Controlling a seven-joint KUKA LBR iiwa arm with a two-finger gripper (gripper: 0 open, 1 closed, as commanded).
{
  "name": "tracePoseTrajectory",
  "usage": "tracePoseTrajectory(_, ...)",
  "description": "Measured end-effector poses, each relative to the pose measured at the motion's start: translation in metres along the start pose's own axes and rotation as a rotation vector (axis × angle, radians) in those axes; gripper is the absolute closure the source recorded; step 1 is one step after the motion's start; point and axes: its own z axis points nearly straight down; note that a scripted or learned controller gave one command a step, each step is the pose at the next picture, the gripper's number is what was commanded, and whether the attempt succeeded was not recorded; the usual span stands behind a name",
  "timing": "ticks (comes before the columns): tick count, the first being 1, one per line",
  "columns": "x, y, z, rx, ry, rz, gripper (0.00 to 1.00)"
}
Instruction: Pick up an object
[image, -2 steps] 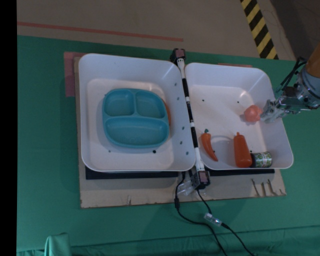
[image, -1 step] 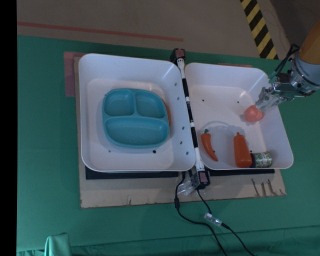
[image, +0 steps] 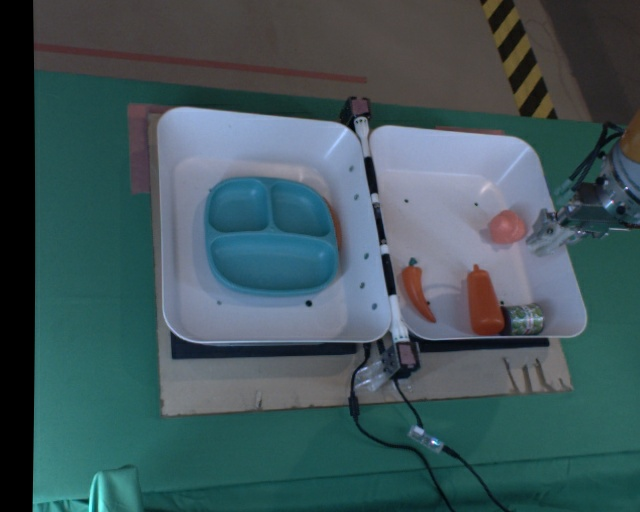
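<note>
1. Looking down at a slant on a green-covered desk (image: 90, 300), two shallow white bins sit side by side on a sheet of cardboard.
2. Left bin (image: 180, 140), centre-left of the frame: it holds a teal divided plate (image: 270, 235) with three compartments, lying flat.
3. Right bin (image: 450, 150), centre-right of the frame: it holds four small things. A pink rounded object (image: 507, 227) lies near the bin's right wall. An orange pepper-shaped toy (image: 417, 291) lies near the bin's lower left. An orange bottle (image: 484, 300) lies toward the lower right, with a small dark can (image: 523, 319) touching or just beside its lower end.
4. Arm: it enters from the right edge of the frame. Its tool (image: 545, 232) sits at the right rim of the right bin, just beside the pink rounded object. How the tool is set cannot be told at this size and blur, and nothing is seen in its grip.
5. Step in hand, as a judgement: the approach, with no object lifted yet. The pink rounded object looks the likeliest target, being nearest.
6. Next move, as a judgement: the tool needs to shift a little toward frame left, centre over the pink object, descend around it and close. The bin wall close by leaves little room, and a rounded thing may slip.
</note>
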Motion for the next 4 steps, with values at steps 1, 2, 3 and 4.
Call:
tracePoseTrajectory(1, 0.000, -0.026, 0.057, 0.000, 0.000, 0.000, 1.00)
tracePoseTrajectory(2, 0.001, 0.043, 0.052, -0.002, -0.001, -0.001, 1.00)
tracePoseTrajectory(3, 0.000, 0.106, -0.048, -0.002, -0.002, -0.001, 1.00)
tracePoseTrajectory(4, 0.000, 0.097, -0.018, 0.000, -0.001, 0.000, 1.00)
